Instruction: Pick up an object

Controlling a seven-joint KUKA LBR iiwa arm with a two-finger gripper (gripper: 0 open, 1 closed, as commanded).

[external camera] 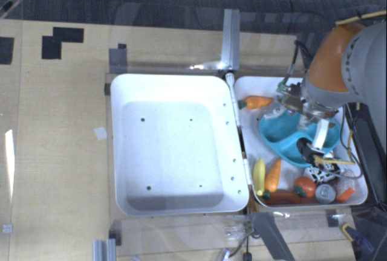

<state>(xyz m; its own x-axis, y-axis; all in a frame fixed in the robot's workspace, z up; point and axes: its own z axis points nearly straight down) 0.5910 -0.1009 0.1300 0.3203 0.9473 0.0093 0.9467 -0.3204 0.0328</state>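
Tool (285, 107) is held low over the blue bowl (278, 136) in the right bin (264, 83); its opening cannot be told.
Bowl rim is judged best taken squarely, the carrot (259, 102) just beside being avoided.

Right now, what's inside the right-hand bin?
In the right bin: a blue bowl, a far carrot, a near carrot, a yellow toy, a tomato, a grey cap. The arm covers the bowl's right side and the bin's far right corner.

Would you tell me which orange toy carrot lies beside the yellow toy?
The orange toy carrot near the white bin's front edge; the other carrot lies alone by the far wall.
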